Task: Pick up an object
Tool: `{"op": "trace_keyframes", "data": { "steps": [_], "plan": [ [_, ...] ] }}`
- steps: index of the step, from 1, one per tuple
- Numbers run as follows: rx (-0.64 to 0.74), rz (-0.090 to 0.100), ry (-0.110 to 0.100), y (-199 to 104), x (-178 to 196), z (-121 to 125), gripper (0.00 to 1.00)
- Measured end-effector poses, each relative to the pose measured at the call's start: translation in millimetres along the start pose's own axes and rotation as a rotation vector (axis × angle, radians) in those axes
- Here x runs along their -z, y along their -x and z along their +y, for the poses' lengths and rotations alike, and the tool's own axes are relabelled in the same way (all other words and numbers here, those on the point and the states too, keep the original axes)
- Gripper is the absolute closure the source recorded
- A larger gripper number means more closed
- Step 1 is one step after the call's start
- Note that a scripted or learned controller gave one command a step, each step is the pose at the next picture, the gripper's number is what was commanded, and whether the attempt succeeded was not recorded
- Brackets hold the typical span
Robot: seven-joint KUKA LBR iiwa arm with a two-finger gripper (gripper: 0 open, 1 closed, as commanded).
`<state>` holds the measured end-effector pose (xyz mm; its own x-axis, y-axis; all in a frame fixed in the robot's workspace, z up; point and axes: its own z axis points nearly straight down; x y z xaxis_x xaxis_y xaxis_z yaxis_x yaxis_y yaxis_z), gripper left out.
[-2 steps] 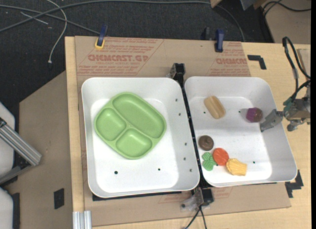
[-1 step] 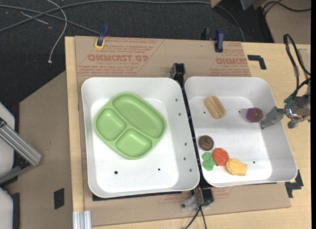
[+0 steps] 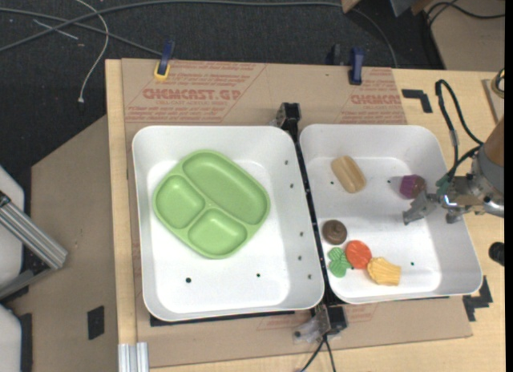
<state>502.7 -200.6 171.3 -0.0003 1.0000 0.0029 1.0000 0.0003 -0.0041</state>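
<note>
Hand (image 3: pixel 429 204) over right bin's (image 3: pixel 457 278) right side, fingers spread, gripping nothing, purple toy (image 3: pixel 412 185) just beside it; bread (image 3: pixel 349 174), donut (image 3: pixel 334 231), orange, green and yellow toys lie further left.

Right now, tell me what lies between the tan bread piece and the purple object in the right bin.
Bare white bin floor lies between the tan bread piece and the purple object, seen from the overhead camera view.

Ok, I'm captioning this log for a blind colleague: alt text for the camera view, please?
A gripper reaches into the right bin beside a purple toy. That bin also has a tan bread piece, a brown round piece and green, orange and yellow toys. The left bin holds a green divided plate.
</note>
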Motion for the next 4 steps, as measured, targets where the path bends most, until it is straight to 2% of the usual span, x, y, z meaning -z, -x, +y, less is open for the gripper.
{"op": "trace_keyframes", "data": {
  "steps": [1,2,3,4],
  "plan": [
    [0.0,-0.001,0.002,-2.5,-59.2,3.7,0.0],
    [-0.001,-0.001,0.001,-3.0,-87.3,3.9,0.0],
    [-0.001,-0.001,0.004,-2.8,-75.4,4.5,1.0],
    [0.001,-0.004,0.007,-9.7,-25.1,12.5,1.0]
  ]
}}
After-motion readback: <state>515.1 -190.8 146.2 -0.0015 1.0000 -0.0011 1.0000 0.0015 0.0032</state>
